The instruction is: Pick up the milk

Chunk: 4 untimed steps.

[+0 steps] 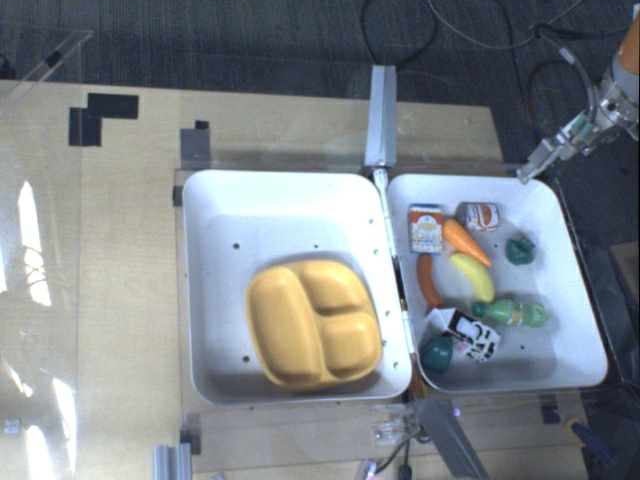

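— Where the bench starts at the left, what lies there?

— Bare pale wood, with black tape marks (100, 114) near the far edge. Next comes the left bin (215, 208), and in it a yellow tray (312, 320) with three compartments, lying toward the near right corner.

— And between the bins?

— A grey metal post (381, 118) runs back from the seam where the two rims meet.

— Now the right bin (575, 298). What first?

— At its left side, a small juice carton (425, 229) with a red top, lying flat near the far wall. Below it a sausage (428, 280) along the left wall. At the near left corner a dark green round thing (437, 352), and touching its right side, the milk (470, 334): a small white carton with black cow patches, lying on its side by the near wall.

— Further right?

— A carrot (466, 241) slanting, a banana (473, 276) just under it, a can (479, 216) at the far wall, a green bottle (512, 313) lying flat, and a small teal piece (519, 250), too small to name.

— The gripper (531, 167)?

— It hangs over the far right corner of that bin, well apart from the milk, with nothing in it. Its tips look close together, but I cannot tell how far open it is. Black cables (420, 8) loop on the dark floor behind.
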### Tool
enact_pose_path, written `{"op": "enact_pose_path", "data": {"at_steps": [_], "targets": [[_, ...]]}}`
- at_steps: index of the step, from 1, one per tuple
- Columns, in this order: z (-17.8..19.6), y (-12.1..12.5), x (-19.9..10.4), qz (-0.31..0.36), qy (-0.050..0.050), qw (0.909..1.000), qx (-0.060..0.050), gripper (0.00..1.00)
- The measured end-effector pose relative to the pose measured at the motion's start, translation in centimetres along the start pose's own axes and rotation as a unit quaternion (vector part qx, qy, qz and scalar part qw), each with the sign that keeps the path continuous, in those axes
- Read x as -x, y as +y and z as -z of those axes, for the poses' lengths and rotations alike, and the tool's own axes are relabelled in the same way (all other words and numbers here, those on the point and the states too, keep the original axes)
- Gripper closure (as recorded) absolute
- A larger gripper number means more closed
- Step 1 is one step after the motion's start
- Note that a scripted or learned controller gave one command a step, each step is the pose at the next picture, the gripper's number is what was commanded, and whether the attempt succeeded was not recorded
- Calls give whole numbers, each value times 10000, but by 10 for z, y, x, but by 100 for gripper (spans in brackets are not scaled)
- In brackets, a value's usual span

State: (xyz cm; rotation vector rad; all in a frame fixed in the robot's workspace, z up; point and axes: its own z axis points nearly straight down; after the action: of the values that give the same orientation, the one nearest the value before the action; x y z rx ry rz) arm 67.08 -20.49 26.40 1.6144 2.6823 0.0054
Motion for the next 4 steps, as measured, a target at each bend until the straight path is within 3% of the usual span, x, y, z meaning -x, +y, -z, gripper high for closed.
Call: {"op": "enact_pose_path", "data": {"at_steps": [1, 2, 3, 4], "targets": [[-150, -9, -20, 119, 17, 9999, -15, 0], [-47, -102, -54, 333, 8, 9994, -10, 0], [-118, -124, -128, 1298, 29, 9915, -18, 0], [-150, -89, -154, 3960, -151, 9181, 33, 0]]}}
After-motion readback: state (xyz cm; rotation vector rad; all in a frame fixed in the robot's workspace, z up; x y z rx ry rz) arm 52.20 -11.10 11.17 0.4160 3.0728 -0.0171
